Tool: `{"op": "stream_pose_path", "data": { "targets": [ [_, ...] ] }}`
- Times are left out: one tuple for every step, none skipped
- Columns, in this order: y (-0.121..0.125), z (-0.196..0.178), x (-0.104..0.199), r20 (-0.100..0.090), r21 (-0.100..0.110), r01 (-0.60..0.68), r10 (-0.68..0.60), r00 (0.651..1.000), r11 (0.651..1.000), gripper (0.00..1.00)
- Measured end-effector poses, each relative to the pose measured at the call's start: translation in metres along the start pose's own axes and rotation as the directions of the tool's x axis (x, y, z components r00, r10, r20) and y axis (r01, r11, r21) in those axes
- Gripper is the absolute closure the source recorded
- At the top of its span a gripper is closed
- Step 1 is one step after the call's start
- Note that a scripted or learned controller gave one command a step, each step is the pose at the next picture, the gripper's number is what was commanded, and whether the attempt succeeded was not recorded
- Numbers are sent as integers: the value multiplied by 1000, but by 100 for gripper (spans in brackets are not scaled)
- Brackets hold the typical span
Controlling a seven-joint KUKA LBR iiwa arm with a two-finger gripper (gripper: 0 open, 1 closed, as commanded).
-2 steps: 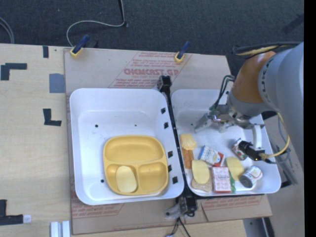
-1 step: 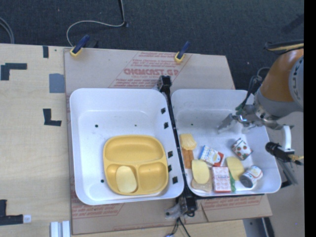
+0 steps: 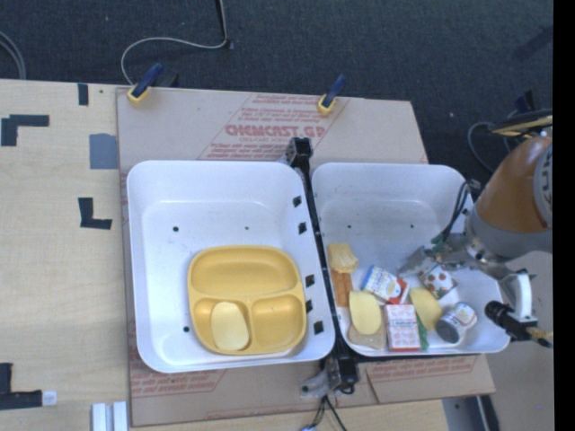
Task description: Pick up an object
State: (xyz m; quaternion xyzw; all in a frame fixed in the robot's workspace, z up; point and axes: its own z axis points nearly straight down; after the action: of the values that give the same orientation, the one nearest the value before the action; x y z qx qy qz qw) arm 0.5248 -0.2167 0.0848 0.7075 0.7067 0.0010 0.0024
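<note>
A grey-and-orange arm (image 3: 514,196) reaches in from the right, its gripper (image 3: 437,257) low over the right bin (image 3: 386,187), just above a cluster of small goods in the bin's near half. Whether the claw is open or shut cannot be told from this angle, and nothing is seen held in it. The likeliest target, a small red-and-white item (image 3: 438,282), lies directly under the wrist, between a blue-and-white packet (image 3: 382,283) and a tin (image 3: 456,321). A red carton (image 3: 402,327), a yellow lump (image 3: 365,312) and an orange stick (image 3: 341,285) crowd the same patch. The left bin (image 3: 216,187) holds a yellow tray (image 3: 244,272).

The step looks like the approach or the grab itself. Next, the claw must close on one item alone, then lift straight up without dragging neighbours.
</note>
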Motion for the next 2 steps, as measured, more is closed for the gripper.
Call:
{"op": "stream_pose_path", "data": {
  "targets": [
    [3,-13,0,3,-3,2,-2,1000,1000,100],
    [45,-106,33,0,-4,8,-8,1000,1000,100]
  ]
}}
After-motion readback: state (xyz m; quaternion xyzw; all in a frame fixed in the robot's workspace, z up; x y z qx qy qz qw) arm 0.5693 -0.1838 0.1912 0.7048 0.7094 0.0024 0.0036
